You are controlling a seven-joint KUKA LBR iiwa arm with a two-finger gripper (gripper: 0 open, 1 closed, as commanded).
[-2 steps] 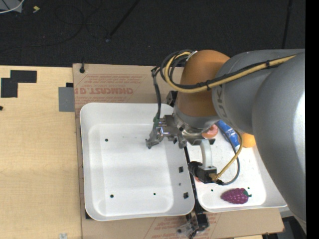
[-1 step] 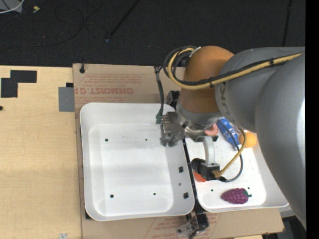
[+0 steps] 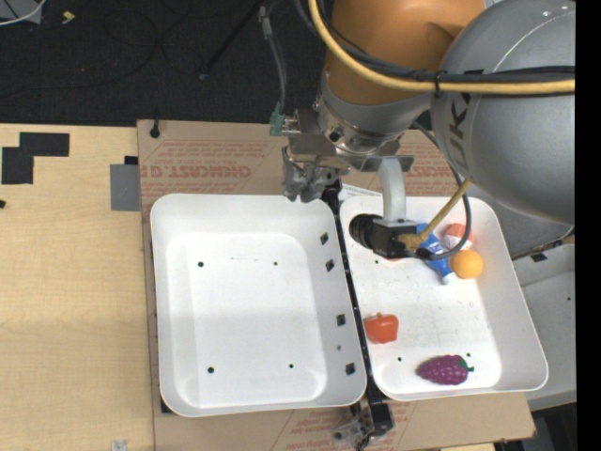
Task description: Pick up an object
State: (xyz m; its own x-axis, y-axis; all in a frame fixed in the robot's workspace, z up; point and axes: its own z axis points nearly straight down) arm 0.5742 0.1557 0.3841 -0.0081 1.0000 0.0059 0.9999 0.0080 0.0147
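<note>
Gripper (image 3: pixel 308 188) sits over the far rims where the left bin (image 3: pixel 178 252) and right bin (image 3: pixel 512 289) meet, hanging off the arm (image 3: pixel 413 54) that comes in from the right. Grip state: can't tell from this angle. Candidate objects are all in the right bin, apart from the gripper. Purple grapes (image 3: pixel 442 370) lie near the near-right corner, long axis roughly left-right, with a green bit at the right end. Red pepper (image 3: pixel 380 327) is by the bin's left wall, about mid-depth; it is squat, so no clear long axis. Orange ball (image 3: pixel 467 265) is on the far right side, touching a blue piece (image 3: pixel 435 250) whose long axis runs diagonally, far-left to near-right. Reddish item (image 3: pixel 456 233) lies just beyond the ball, too hidden to identify.
</note>
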